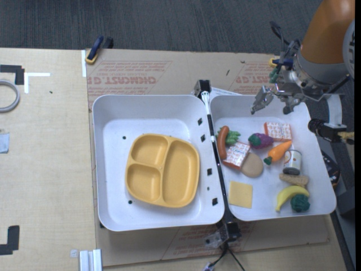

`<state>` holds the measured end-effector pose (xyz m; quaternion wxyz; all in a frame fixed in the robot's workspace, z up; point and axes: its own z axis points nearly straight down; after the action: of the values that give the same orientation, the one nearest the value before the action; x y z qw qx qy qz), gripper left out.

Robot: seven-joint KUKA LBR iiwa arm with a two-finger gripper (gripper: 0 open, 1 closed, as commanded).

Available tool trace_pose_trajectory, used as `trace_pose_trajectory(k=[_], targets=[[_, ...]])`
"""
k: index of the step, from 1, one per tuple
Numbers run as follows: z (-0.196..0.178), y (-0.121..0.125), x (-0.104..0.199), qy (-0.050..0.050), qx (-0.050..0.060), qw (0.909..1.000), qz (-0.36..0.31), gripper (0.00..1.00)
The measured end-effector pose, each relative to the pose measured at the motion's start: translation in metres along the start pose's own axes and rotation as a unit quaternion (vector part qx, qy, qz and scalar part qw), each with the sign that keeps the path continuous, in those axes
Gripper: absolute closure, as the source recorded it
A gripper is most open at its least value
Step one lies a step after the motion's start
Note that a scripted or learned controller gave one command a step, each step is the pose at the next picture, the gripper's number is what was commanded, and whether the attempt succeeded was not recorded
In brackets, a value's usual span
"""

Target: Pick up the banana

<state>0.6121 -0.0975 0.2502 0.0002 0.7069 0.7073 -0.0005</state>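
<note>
The yellow banana [288, 196] lies near the front right corner of the right bin [225, 107], curved, with its tip against a green broccoli piece [300, 203]. My gripper [275, 101] hangs over the far edge of that bin, well behind the banana. Its fingers [260, 103] stand apart with nothing between them.
The right bin also holds a cheese slice [241, 194], a carrot [278, 151], a purple vegetable [260, 140], a red sausage [222, 141], a small can [292, 161], crackers [278, 130] and a bread roll [252, 166]. A yellow divided plate [163, 170] sits in the left bin [107, 168].
</note>
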Motion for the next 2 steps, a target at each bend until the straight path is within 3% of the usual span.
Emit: trace_pose_trajectory(k=[1,2], targets=[[-0.055,-0.104,-0.043,0.0,0.0,0.9998,0.018,0.0],[0.021,-0.132,-0.076,0.0,-0.001,0.9932,-0.116,0.0]])
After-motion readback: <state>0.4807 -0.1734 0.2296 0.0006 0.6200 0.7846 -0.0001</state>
